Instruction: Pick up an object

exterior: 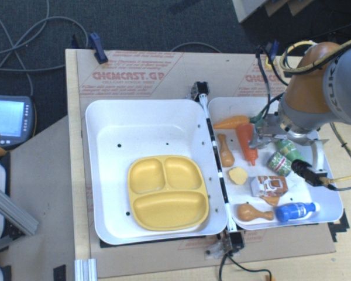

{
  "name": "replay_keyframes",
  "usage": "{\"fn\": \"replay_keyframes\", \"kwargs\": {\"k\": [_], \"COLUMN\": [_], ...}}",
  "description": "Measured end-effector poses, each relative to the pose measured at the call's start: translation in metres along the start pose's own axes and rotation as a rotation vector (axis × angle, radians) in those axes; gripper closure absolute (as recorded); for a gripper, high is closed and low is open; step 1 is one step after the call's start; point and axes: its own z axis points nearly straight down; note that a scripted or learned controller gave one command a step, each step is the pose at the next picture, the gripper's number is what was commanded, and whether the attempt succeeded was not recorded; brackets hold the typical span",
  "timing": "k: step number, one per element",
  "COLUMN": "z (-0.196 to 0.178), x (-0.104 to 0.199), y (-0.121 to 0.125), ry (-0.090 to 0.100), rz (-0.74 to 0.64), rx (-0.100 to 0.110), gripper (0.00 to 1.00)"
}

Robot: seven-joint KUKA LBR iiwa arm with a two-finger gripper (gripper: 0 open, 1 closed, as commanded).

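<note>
We cannot tell the gripper's (258,140) state, so we should center it over the red bottle (246,141) before lifting straight up.

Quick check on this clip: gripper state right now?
Gripper: cannot be told. It sits low in the right white bin, next to the red-orange carrot-shaped toy; nothing visibly held.

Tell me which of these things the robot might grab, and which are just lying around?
Might grab, in the right bin:
carrot
red bottle
green can
blue bottle
chicken drumstick

Lying around:
yellow divided plate
blue clamp
handheld screen
</note>
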Motion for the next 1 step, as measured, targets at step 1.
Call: {"fn": "replay_keyframes", "kwargs": {"k": [1], "z": [0.0030], "x": [0.0013], "y": [-0.0011], "ry": [0.002], "rz": [-0.001], "rx": [0.004], "gripper": [0.00]}}
